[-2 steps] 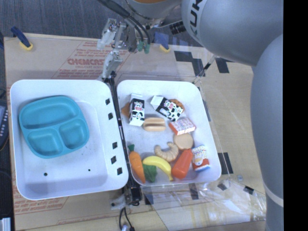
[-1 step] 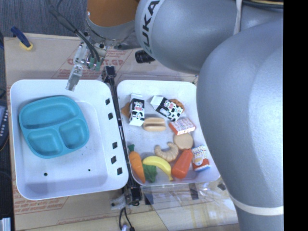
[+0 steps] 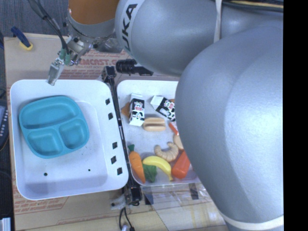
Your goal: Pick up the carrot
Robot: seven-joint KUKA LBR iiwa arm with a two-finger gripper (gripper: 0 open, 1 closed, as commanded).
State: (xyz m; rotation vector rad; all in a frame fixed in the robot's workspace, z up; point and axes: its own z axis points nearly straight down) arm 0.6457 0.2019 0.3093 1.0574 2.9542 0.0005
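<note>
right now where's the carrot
The carrot lies in the right bin, near its front left corner, beside the banana.

A single fixed camera sits above the tabletop (image 3: 43, 203) and looks down at a slant, taking in both white bins: the left bin (image 3: 62, 182) in full, the right bin (image 3: 144, 88) partly. It stands close to the arm (image 3: 231, 81), whose grey body enters from the right and covers much of that side. The far edge of the tabletop runs near the top of the view.
</note>
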